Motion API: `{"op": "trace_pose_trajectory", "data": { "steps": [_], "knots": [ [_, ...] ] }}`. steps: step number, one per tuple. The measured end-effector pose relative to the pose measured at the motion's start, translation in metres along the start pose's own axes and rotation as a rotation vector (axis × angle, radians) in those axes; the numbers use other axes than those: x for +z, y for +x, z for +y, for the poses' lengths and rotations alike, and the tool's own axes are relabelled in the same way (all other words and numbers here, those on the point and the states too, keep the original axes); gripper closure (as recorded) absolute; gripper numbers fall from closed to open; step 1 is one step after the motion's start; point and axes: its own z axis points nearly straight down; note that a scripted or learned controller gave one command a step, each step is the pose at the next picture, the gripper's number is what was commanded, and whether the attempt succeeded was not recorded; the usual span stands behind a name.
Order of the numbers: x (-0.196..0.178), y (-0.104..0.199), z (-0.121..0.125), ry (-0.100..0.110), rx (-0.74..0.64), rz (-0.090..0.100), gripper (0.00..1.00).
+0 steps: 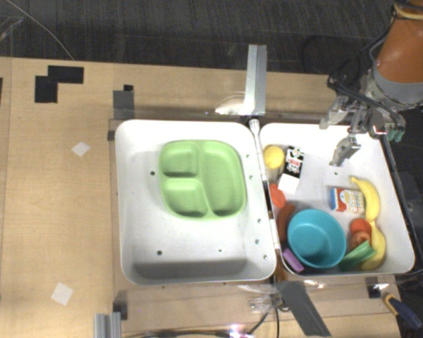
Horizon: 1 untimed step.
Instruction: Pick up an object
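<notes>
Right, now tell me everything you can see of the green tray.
The green tray is a light green, plastic-looking dish with rounded corners and three sunken compartments: two small ones on its left, one long one on its right. It lies flat, slightly turned, near the middle of the left bin, resting on the bin's white floor. Nothing sits in it, and nothing else touches it.

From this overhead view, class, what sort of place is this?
Probably a robotics lab's picking bench: a robot arm over two white bins, toy food like a banana, and a green tray.
</notes>
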Motion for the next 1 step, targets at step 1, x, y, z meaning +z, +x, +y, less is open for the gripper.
{"op": "trace_pose_trajectory", "data": {
  "steps": [1],
  "knots": [
    [0.1306,0.064,-0.0095,0.001,-0.209,-0.002,0.0]
  ]
}}
